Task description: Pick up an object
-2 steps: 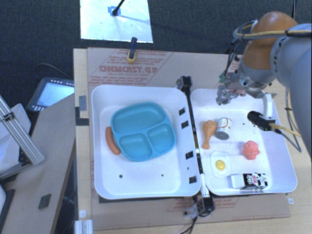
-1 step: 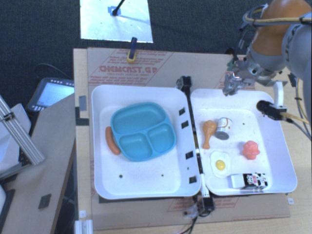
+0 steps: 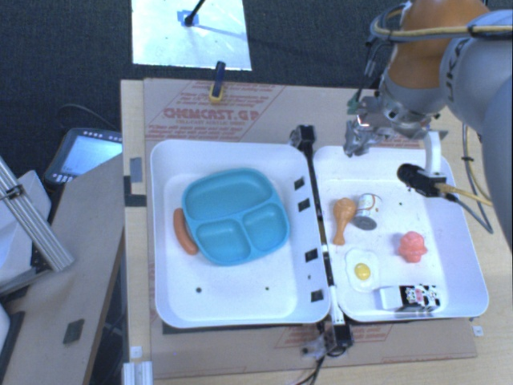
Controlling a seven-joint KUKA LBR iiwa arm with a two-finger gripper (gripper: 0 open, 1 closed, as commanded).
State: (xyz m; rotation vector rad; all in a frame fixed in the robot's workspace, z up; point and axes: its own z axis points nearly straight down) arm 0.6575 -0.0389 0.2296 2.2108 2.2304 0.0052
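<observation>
At twelve o'clock above the right bin (image 3: pixel 473 283): gripper (image 3: pixel 358 144), finger state cannot be told. Below, at six: drumstick (image 3: pixel 343 217), fried egg (image 3: pixel 361 269), pink toy (image 3: pixel 412 246).

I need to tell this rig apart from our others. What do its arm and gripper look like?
The arm is smooth grey with a rounded orange band above the wrist. Yellowish and dark cables loop around it. The gripper is a small, dark grey metal assembly.

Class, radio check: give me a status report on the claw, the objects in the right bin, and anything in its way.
Claw up at right bin's far edge, nothing seen between fingers. Drumstick, fried egg, pink toy, small can all lying loose. Nothing blocking them.
</observation>
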